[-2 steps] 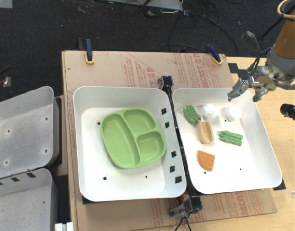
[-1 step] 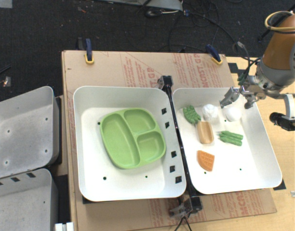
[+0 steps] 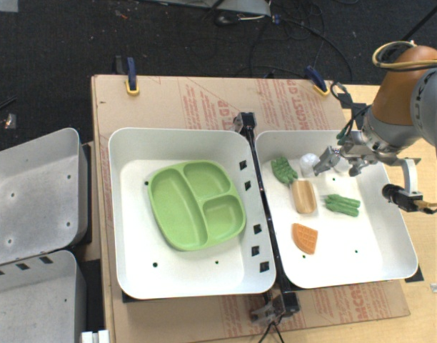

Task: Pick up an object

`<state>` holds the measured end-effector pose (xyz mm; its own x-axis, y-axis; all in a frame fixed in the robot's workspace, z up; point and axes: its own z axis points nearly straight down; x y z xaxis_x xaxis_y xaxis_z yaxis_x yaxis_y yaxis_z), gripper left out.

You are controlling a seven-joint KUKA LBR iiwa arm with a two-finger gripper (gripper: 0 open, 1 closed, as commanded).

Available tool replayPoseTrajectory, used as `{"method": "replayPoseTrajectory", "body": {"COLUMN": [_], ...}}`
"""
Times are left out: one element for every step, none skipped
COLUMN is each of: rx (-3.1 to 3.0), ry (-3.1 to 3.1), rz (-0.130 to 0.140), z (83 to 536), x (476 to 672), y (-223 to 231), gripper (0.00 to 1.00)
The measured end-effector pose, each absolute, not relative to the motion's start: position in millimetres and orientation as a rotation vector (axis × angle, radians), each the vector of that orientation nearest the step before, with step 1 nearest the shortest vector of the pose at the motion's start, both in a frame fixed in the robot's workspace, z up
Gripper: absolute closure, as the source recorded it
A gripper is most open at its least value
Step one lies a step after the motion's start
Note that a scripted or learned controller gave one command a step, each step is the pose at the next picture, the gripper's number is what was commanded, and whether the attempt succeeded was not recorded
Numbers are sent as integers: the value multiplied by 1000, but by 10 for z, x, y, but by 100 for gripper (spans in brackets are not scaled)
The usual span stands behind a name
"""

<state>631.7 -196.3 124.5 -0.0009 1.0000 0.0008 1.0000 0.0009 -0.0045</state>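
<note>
We cannot tell how the jaws of the gripper stand; they hang low over the far part of the right bin, beside a small white thing. Just left of it we see a green leafy piece. Nearer lie a tan block, green beans and an orange wedge. In the left bin rests a green divided plate.
</note>
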Motion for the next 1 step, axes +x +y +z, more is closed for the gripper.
{"method": "replayPoseTrajectory", "body": {"rx": [-2221], "ry": [-2226], "rz": [-2], "z": [1384], "x": [6337], "y": [-1966], "gripper": [100]}}
